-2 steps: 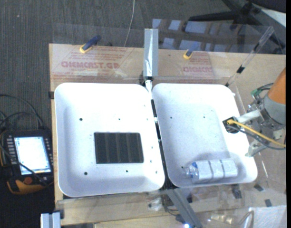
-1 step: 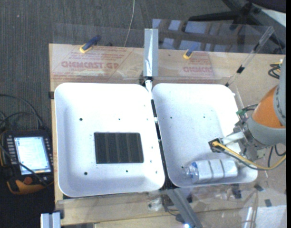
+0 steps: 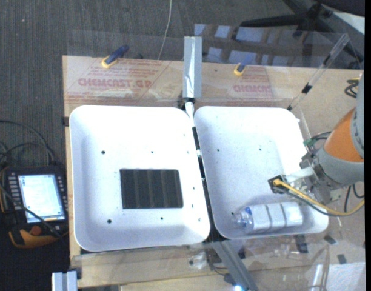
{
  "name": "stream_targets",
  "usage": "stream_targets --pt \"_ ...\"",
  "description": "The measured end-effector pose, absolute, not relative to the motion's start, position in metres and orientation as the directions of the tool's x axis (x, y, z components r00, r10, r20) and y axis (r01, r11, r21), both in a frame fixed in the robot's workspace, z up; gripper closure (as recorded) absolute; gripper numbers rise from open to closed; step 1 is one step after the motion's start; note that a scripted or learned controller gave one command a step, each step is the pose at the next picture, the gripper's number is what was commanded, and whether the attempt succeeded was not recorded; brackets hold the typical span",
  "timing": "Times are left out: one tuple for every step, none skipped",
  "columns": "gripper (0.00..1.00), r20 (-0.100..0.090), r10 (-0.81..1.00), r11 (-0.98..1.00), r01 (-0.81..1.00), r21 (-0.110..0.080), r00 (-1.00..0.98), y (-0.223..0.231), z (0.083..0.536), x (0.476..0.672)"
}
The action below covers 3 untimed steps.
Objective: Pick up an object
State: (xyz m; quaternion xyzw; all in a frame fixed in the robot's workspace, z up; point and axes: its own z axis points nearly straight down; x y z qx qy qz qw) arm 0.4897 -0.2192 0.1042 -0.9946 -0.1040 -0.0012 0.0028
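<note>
A: Where is the gripper (image 3: 319, 187) hanging?
B: Over the right bin's (image 3: 252, 138) right rim. Spread or pressed together, I cannot tell.
A: And the objects?
B: A clear plastic bottle (image 3: 271, 217) is lying on its side in that bin's near corner, just beside the gripper. A black ribbed panel (image 3: 151, 188) is lying flat in the left bin (image 3: 88, 138).

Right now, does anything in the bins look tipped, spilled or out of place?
Only the bottle: it lies on its side close to the front wall of the right bin. No spill shows around it. The dark pad in the left bin lies flat and square to the walls.
</note>
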Motion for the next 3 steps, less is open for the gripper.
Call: stream_targets --pt "1.00 -0.003 0.209 -0.978 0.209 -0.001 0.978 -0.173 0.195 0.484" --pt "1.00 -0.003 0.245 -0.970 0.245 0.001 0.970 -0.131 0.289 0.510" --pt "1.00 -0.003 0.700 -0.714 0.700 -0.003 0.714 -0.100 0.264 0.494"
